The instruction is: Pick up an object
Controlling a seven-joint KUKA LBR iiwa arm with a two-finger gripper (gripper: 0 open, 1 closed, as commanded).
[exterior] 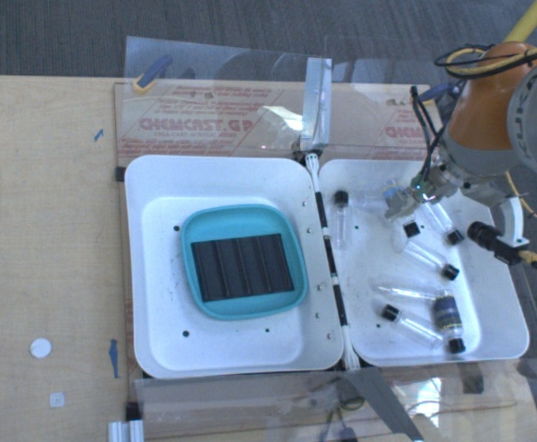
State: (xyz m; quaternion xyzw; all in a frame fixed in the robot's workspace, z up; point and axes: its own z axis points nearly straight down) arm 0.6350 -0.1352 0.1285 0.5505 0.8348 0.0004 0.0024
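Within the right bin (512, 325) lie about six clear tubes (429, 256).

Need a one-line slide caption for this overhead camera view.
KUKA arm's gripper reaches over the right bin among scattered clear tubes; teal tray sits in the left bin.

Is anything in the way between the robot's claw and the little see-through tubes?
Nothing visible blocks it. The gripper sits low in the right bin, with clear tubes lying loose just below it and open white floor between them.
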